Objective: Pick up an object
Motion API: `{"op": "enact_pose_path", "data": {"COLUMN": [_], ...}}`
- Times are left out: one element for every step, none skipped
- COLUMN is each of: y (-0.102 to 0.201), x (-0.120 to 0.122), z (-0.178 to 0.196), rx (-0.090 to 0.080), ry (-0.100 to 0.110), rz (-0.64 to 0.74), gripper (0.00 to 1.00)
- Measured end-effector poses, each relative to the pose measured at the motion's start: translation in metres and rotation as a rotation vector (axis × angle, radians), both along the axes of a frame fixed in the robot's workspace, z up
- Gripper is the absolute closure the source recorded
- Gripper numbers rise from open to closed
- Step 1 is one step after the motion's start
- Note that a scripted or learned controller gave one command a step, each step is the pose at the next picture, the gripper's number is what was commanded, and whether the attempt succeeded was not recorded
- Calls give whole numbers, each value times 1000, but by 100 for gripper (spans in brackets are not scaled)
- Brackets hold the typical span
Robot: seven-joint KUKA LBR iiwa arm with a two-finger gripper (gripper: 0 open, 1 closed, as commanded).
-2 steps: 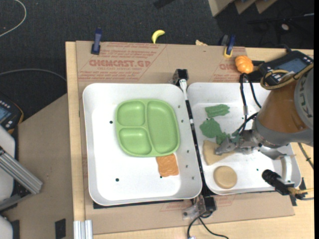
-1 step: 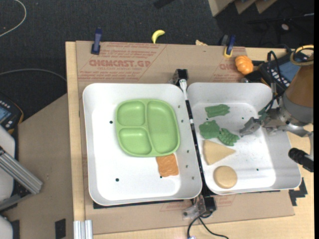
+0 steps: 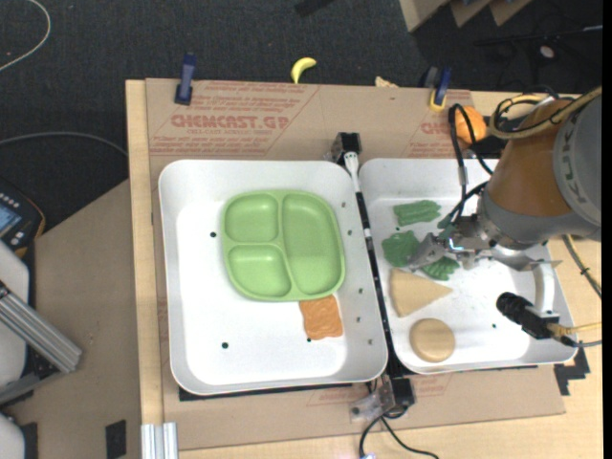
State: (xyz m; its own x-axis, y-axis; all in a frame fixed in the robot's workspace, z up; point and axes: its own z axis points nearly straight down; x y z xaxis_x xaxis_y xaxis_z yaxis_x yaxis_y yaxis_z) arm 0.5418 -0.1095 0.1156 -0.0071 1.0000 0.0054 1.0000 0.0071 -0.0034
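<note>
Your gripper (image 3: 432,252) low in right bin (image 3: 478,357), among green pieces. Fingers' state: cannot tell, view too small. Nearest green leafy piece (image 3: 402,248) just left of gripper, another (image 3: 417,212) above it. Tan wedge (image 3: 417,295) and round bun (image 3: 432,339) below. Left bin (image 3: 191,285): green divided plate (image 3: 284,245), orange piece (image 3: 322,317) touching its lower edge.

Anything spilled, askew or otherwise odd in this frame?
Mostly tidy. A yellow banana-shaped piece lies outside both bins on the bench's far edge. The green divided plate sits slightly rotated in the left bin.
</note>
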Motion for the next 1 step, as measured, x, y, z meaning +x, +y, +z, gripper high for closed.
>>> {"op": "enact_pose_path", "data": {"y": [31], "x": [-53], "z": [73], "rx": [-3], "ry": [-4], "rz": [-4], "gripper": [0]}}
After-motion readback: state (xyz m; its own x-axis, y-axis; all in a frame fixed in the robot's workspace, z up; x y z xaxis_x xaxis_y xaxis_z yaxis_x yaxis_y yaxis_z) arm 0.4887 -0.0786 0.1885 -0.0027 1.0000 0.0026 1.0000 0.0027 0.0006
